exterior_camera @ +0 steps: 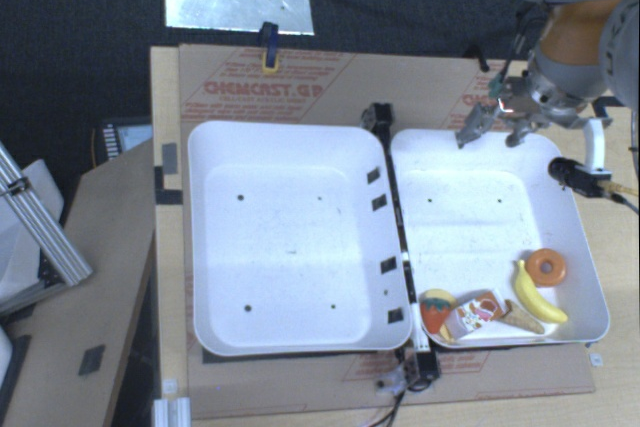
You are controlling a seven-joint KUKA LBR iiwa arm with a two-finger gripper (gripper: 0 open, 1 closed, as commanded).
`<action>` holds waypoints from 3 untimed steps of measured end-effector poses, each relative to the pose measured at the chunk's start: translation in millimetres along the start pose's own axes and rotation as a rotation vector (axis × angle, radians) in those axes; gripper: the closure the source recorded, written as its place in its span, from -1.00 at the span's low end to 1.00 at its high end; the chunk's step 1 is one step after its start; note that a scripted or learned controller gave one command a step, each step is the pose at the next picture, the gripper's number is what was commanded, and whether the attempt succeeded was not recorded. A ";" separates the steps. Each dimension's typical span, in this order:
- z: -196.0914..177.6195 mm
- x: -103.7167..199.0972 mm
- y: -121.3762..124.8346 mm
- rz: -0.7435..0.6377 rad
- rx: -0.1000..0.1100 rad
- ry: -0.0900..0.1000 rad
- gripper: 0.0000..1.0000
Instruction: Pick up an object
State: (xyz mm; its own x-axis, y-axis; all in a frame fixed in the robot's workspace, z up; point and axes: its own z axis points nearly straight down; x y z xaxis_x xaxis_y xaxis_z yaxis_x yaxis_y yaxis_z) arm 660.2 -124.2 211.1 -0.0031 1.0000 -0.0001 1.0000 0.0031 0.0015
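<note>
- Gripper (492,129) over right bin's (470,215) far edge, fingers spread apart, nothing between them.
- Banana (537,296), orange doughnut (546,266), tomato (437,310), small packet (474,313) clustered in near right corner.

Two shallow white bins side by side on the worktop (300,75). Left bin (290,235) bare white. Right bin (480,215): things bunched in its near right corner, namely a banana (535,295), an orange ring-shaped piece (546,266) just above it, a small printed packet (474,313) and a red-and-yellow round thing (436,307) at the near wall. Gripper (490,132) hangs over the far rim of the right bin, fingers spread with nothing between them, well apart from the cluster.
</note>
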 end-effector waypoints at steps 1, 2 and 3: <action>-19.2 -89.0 -39.8 0.010 0.000 -0.005 -1.00; -143.7 -60.7 -87.7 -0.002 -0.009 -0.002 -1.00; -253.4 -22.5 -158.2 -0.003 -0.015 -0.002 -1.00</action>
State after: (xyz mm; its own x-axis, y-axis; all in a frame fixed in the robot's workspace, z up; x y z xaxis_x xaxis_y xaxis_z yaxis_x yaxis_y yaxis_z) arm 501.7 -147.2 464.3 -0.0063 1.0000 -0.0026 0.9998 0.0063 0.0166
